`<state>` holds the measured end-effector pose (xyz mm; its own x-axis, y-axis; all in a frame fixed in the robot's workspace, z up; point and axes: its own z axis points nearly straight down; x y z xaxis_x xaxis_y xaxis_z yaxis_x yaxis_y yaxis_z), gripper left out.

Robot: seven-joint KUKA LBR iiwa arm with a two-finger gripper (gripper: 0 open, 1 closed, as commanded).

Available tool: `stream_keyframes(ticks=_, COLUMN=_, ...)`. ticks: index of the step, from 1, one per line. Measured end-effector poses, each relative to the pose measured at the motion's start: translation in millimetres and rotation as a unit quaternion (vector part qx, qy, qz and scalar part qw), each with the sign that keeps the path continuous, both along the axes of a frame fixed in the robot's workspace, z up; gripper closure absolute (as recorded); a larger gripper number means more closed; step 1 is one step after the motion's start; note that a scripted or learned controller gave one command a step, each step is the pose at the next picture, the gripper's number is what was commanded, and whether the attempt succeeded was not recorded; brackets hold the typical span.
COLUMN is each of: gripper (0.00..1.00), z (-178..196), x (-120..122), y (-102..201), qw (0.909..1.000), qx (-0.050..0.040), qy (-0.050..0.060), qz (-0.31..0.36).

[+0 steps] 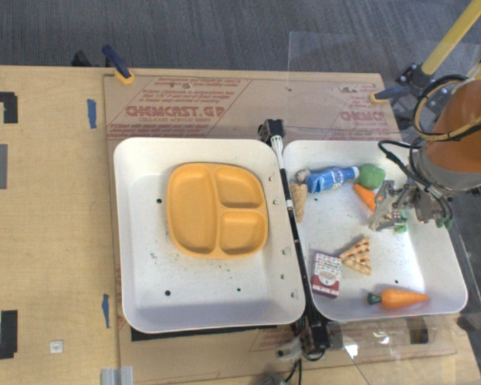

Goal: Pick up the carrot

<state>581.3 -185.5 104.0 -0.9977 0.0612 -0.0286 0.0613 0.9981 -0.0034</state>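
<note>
Claw: the gripper hangs low over the upper right part of the right bin — whether it is released or clenched, I cannot tell from this angle.
Arm: grey with its orange band, reaching in from the right edge, cables looping above the wrist.
Just beside the claw: a small orange piece lies right at its left, with a green object just above that.
Blue bottle: it lies on its side along the bin's top wall, left of the green object.
Carrot: the carrot rests flat near the bin's lower right corner, green top pointing left — well apart from the claw, nothing touching it.
Pizza slice: the toy slice sits mid-bin, between claw and carrot.
Small carton: a red-and-white box lies just left of the slice, near the bin's left wall.
Left bin: the left bin holds a yellow divided plate, three compartments, sitting upper-middle.
</note>
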Motion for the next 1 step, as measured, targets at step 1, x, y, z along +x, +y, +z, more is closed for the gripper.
stream_keyframes(ticks=1, gripper=1.0, z=112.7, x=-8.4, y=8.8, qw=0.9986, qx=0.0013, qy=0.003, qz=-0.053)
